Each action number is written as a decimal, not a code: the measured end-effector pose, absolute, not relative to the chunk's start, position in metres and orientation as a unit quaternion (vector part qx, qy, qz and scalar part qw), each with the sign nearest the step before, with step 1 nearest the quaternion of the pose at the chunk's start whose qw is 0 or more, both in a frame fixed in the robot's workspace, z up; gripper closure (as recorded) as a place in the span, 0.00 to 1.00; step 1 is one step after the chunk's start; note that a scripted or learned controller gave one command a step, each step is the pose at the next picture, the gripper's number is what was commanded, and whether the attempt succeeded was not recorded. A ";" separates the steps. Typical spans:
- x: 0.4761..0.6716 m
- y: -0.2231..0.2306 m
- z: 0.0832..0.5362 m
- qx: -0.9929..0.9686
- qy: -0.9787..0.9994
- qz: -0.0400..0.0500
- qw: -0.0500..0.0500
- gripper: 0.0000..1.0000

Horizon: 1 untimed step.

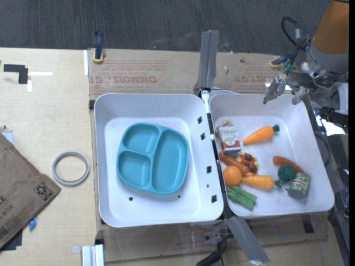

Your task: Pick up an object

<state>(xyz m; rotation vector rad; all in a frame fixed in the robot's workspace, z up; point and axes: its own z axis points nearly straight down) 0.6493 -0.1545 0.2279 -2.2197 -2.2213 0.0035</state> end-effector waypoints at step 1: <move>0.615 -0.173 0.144 -0.690 -0.724 0.001 0.001 0.00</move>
